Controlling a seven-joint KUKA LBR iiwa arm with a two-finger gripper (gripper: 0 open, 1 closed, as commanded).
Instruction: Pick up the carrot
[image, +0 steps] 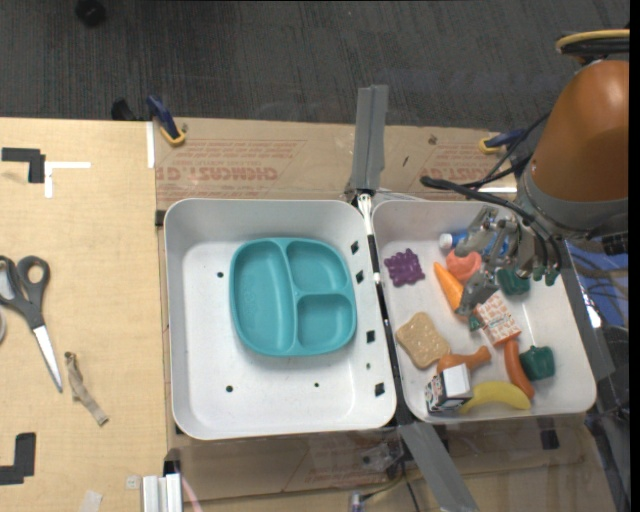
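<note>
Hovering low in the right bin (580, 395) is seen the gripper (487, 283) | finger state: cannot be told, tips blurred among toys | carrot (449, 284) lies just left of the tips, contact cannot be judged | purple grapes (404, 266) further left | bread slice (423, 339) below-left | teal plate (294, 296) sits well left in the other bin.

There is 1 camera, fixed high over the bench (80, 300) and looking down at a slant. It stands far enough back to take in both white bins whole: the left bin (190, 330) sits mid-frame, the right bin (570, 390) toward the right edge. The arm (585, 130) enters from the right, and dark floor (300, 50) runs along the top.
</note>
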